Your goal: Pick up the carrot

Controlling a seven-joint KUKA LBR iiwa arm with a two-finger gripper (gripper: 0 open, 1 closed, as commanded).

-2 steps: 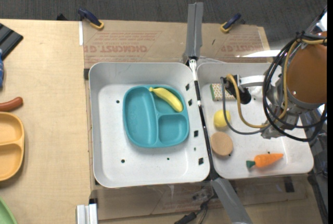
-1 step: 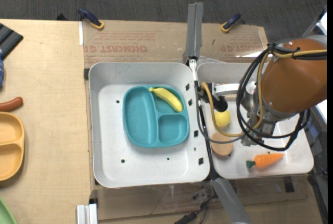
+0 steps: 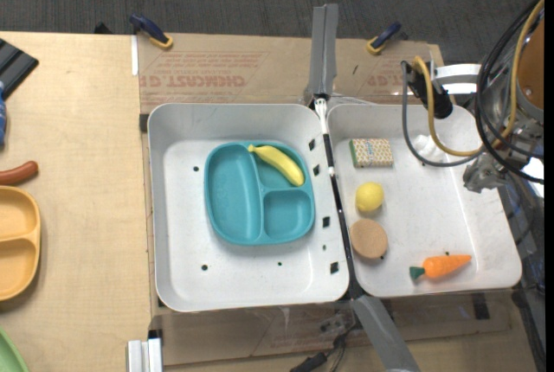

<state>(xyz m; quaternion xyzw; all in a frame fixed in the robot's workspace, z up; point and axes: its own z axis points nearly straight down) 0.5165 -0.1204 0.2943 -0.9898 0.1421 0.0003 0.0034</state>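
nearest, a small orange toy carrot with a green top (image 3: pixel 442 266) lies loose by the right white bin's (image 3: pixel 485 223) front rim, clear of the wooden disc (image 3: pixel 369 238). jaw state cannot be told on the gripper (image 3: pixel 481 178) beside it.

I see an orange carrot (image 3: pixel 447 266) with a green top at about five o'clock in the white right bin (image 3: pixel 485 214). Near it sit a tan disc (image 3: pixel 369 239), a yellow lemon (image 3: pixel 370 196) and a speckled pale block (image 3: pixel 371 152) toward twelve o'clock. In the white left bin (image 3: pixel 173 214), a teal divided plate (image 3: pixel 242 206) carries a yellow banana (image 3: pixel 279 163) at its one o'clock.
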